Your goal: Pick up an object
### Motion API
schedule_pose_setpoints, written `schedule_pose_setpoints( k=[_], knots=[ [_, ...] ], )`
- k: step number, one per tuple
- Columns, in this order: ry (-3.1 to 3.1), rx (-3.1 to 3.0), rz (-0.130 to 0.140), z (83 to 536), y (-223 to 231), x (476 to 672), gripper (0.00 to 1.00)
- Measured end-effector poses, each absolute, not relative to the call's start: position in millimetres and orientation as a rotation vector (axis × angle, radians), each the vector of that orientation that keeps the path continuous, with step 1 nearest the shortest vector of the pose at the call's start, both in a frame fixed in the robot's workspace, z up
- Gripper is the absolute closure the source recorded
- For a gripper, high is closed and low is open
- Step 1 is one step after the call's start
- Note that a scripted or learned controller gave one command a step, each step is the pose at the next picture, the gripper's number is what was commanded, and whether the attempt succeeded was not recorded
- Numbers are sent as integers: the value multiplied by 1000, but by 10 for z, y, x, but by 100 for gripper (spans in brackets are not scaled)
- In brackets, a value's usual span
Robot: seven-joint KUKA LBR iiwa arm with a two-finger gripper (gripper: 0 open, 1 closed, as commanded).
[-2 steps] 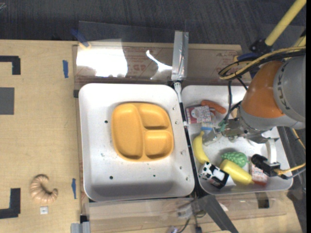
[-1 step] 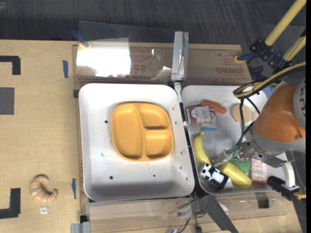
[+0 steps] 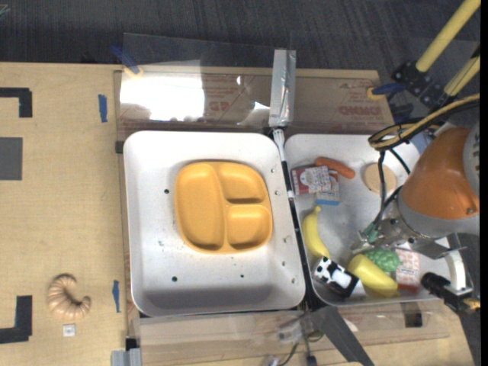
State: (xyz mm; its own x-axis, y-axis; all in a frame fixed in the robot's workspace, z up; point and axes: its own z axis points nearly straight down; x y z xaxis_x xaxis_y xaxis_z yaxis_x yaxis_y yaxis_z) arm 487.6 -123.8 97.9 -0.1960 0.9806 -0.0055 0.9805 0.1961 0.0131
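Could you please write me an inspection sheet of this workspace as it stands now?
Surface: wooden bench bearing two white bins; the left bin holds a yellow divided tray.
Job's things: right bin holds a banana, a carrot, a small carton, a black-and-white toy, a yellow-green toy and a tan disc.
Clutter: a croissant-like toy lies on the bench, left of the bins.
Claw: claw low over the right bin; finger state hidden.
Cables: black and yellow cables run by the arm.
Surroundings: clear panel behind the bins, dark carpet.
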Motion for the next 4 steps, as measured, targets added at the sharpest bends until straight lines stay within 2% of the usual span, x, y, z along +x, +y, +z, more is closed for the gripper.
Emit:
schedule_pose_setpoints(
  k=[1, 2, 3, 4],
  knots=[
    [2421, 1985, 9, 973, -1238, 4871, 0],
    [2593, 1770, 2, 1079, -954, 4894, 0],
    [2426, 1990, 5, 874, -1109, 5517, 0],
    [2256, 2185, 0, 883, -1035, 6203, 0]
  ],
)
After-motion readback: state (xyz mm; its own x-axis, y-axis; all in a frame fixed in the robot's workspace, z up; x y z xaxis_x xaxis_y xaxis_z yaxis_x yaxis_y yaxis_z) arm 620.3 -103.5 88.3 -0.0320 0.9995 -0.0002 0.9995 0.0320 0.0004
